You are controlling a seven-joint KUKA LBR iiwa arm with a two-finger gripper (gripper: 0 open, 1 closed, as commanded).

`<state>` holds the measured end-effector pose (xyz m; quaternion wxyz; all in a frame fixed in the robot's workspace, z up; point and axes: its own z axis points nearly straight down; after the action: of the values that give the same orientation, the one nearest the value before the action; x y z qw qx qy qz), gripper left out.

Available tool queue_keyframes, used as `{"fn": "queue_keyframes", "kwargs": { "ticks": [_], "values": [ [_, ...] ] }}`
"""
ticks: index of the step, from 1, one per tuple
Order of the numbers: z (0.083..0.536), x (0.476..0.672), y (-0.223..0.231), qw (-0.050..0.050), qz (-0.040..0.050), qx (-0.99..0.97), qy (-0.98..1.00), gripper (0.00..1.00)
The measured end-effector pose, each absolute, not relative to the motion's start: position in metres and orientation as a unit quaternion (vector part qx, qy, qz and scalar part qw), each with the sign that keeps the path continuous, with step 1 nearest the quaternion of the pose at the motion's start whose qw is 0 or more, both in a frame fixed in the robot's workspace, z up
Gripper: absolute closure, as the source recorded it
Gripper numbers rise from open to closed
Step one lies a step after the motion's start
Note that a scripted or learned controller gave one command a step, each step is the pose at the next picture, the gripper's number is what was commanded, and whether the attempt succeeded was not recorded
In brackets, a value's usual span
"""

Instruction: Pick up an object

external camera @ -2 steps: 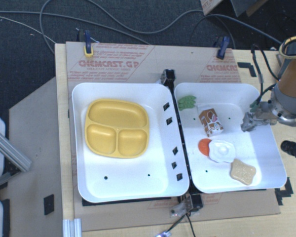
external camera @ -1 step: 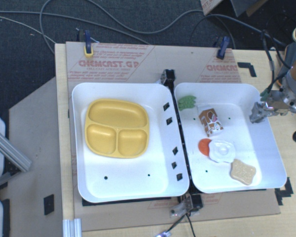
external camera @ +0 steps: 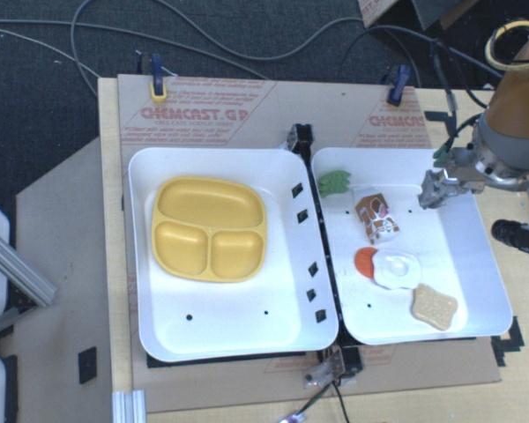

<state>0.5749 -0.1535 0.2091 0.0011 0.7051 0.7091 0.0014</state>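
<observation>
Presently the claw (external camera: 432, 190) hangs over the upper right part of the right bin (external camera: 476, 263), low at the end of the grey arm (external camera: 511, 122) that comes in from the right. Nothing sits between its tips; whether they stand wide or narrow I cannot tell, since at this angle they blur into one grey lump.

Nearest to it, just to its left, lies a brown and white toy (external camera: 376, 218) on the bin floor. Below that sit a red piece (external camera: 364, 262) and a white disc (external camera: 397, 270), touching each other, and nearer the bin's lower right corner a tan biscuit (external camera: 435, 307). A green piece (external camera: 334, 181) lies by the divider at the top. The left bin (external camera: 159, 324) carries a yellow tray (external camera: 210, 228).

The step in hand looks like the approach: no object is chosen or gripped yet. The next move calls for settling on one, probably the brown and white toy as the closest, then centring over it, descending with the tips astride it, and closing before lifting.
</observation>
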Motion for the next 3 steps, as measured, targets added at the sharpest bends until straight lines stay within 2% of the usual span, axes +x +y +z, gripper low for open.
{"fn": "queue_keyframes", "kwargs": {
  "ticks": [3],
  "values": [
    [0.229, 0.604, 0.008, 0.000, 0.0017, 0.705, 0.709, 1.00]
  ]
}}
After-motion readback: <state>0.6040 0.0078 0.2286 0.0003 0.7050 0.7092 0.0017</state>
